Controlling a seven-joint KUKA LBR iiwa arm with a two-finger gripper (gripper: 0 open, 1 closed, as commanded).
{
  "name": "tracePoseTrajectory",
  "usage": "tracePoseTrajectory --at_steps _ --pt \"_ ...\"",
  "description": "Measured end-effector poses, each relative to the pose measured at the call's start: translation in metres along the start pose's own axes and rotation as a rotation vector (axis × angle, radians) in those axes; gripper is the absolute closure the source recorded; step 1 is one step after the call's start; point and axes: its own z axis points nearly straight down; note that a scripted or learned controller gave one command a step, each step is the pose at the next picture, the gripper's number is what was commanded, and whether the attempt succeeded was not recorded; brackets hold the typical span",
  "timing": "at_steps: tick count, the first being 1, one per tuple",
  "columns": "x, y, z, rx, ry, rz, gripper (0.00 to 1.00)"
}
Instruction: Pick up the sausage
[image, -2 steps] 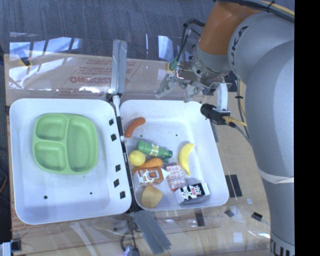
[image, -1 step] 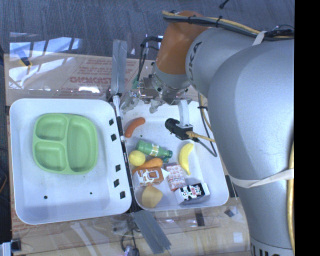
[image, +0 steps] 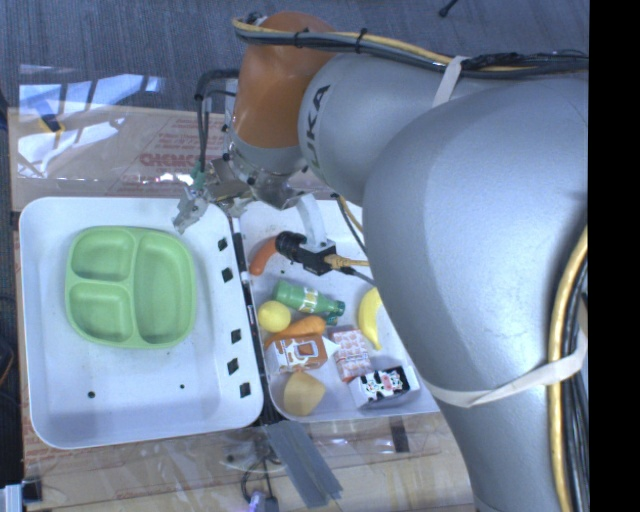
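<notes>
Camera view, looking down at a slant. Two white bins on the surface. The left bin (image: 45, 400) holds a green divided plate (image: 130, 285). The right bin (image: 425, 398) is crowded.

The sausage (image: 262, 257), short and orange-red, lies tilted at the right bin's far left corner, close against the wall between the bins. Near it are a green bottle (image: 308, 299), a lemon (image: 274, 316) and a carrot (image: 303, 327).

The jaws hang below the orange wrist (image: 275, 90), over the left bin's far right corner. They are just across the wall from the sausage and not touching it. They are too small and blurred here: you cannot tell how wide they stand or whether anything is in them.

Risks, as judgement:
- The wall sits so close that one jaw could land on it and block the closing.
- The carrot is a similar colour, so you may see the wrong thing taken.
- The rounded sausage may roll or squirt out of a tip pinch.
- The arm (image: 470, 230) covers much of the right bin, so a clip against something underneath could pass unseen.
</notes>
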Motion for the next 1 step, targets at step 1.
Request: tracePoseTrajectory --at_steps 1 --pt "0.0003 0.0005 -0.0105 0.001 0.000 -0.003 1.00"
